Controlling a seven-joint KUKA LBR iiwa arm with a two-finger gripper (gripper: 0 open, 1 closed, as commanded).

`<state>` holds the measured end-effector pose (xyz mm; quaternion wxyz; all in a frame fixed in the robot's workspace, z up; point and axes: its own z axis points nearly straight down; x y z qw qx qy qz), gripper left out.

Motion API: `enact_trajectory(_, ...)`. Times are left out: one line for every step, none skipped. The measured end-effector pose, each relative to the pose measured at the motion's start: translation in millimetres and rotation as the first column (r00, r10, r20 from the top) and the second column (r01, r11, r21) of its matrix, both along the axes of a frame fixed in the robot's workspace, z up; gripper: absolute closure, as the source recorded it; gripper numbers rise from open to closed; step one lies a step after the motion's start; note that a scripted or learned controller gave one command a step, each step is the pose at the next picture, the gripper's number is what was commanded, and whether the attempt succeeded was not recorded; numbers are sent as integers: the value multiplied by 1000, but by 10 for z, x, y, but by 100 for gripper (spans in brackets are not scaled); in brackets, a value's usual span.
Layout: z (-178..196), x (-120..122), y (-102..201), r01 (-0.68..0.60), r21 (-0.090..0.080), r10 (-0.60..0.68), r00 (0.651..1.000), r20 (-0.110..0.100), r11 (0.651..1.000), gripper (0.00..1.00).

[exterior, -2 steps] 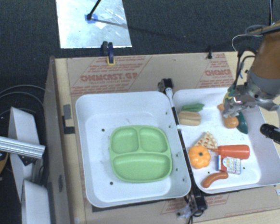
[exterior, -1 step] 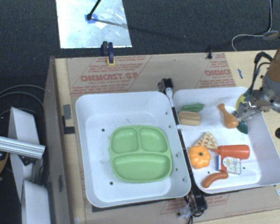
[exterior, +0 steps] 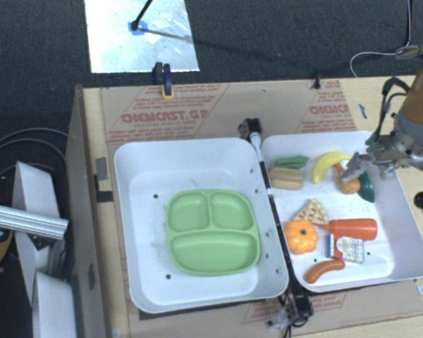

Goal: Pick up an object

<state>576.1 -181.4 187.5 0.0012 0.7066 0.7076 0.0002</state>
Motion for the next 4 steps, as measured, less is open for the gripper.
enact_trajectory(-878, 508, 299, -6, 0, 6, 1000, 3, 1000, 0)
enact_trajectory(-966, 189, -147, -1, 8, 1, 1000, 3, 1000, 0)
enact_trajectory(321, 705, -244, -5, -5, 5, 1000, 17, 1000, 0)
enact_trajectory(-487, 447, 418, -6, 4, 6, 1000, -6, 1000, 0)
